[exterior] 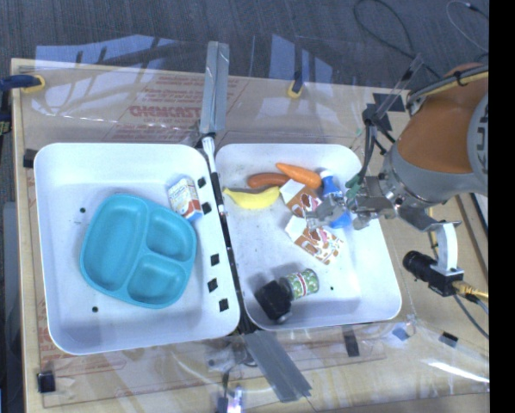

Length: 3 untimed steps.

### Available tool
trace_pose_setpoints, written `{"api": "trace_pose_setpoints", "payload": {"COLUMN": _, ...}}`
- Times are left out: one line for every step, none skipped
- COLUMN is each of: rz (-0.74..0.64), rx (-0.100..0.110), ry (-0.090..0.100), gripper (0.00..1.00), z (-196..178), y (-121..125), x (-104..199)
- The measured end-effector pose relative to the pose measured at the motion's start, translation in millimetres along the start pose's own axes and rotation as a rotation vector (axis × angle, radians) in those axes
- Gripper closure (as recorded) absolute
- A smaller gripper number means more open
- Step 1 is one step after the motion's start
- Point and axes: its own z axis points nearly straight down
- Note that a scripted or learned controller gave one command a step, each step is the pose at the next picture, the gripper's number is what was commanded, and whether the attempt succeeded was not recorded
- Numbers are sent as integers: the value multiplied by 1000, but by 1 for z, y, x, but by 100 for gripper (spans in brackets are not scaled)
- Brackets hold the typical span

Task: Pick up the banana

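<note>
The yellow banana point(251, 199) lies at the upper left of the right bin point(374, 269), close to the divider between the bins. A brown sausage point(264, 180) and an orange carrot point(299, 175) lie just behind it. My gripper point(347, 205) hangs over the right side of that bin, well to the right of the banana and apart from it. It sits above a blue and white object point(331, 186) and some printed packets point(316, 231).
A dark-capped bottle point(288, 289) lies near the right bin's front. The left bin point(59, 179) holds a blue divided plate point(139, 249) and a small carton point(183, 198). The grey and orange arm point(438, 140) comes in from the right.
</note>
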Motion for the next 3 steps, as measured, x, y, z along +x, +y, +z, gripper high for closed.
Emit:
{"api": "trace_pose_setpoints", "payload": {"rz": -281, "rx": 1, "ry": 0, "gripper": 0, "z": 74, "y": 41, "x": 25}}
{"api": "trace_pose_setpoints", "payload": {"rz": -584, "rx": -12, "ry": -11, "gripper": 0, "z": 143, "y": 100, "x": 65}}
{"api": "trace_pose_setpoints", "payload": {"rz": -344, "rx": -15, "ry": -4, "gripper": 0, "z": 154, "y": 155, "x": 21}}
